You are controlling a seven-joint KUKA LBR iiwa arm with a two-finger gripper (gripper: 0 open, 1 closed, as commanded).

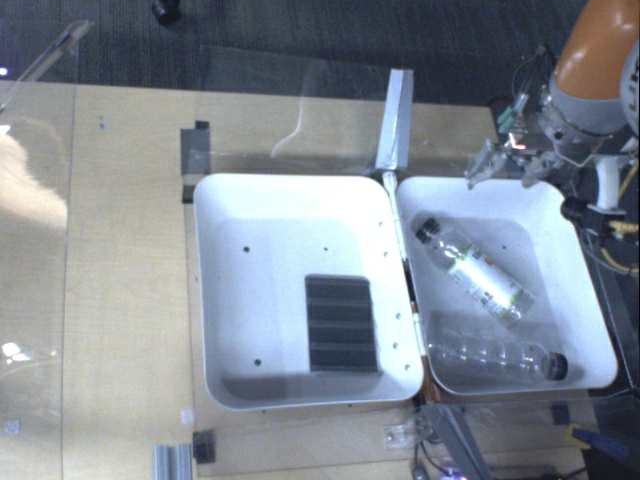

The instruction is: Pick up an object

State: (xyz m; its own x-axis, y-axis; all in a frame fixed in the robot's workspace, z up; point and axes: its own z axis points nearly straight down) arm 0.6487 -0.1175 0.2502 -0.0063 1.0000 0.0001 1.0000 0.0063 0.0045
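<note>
In the right bin [592, 303] lie two clear plastic bottles. One with a black cap and a pale label [474, 272] lies slantwise in the middle. The other [497, 356] lies along the near wall, its dark cap to the right. A black ribbed block [341, 322] rests flat in the left bin [203, 268]. My gripper [508, 168] hangs over the right bin's far edge, above and beyond the bottles. It is open, with nothing between its fingers.
A metal post [395, 118] stands upright behind the seam between the bins. Clear acrylic panels stand at the bench's left and back. Cables hang beside the arm at the far right.
</note>
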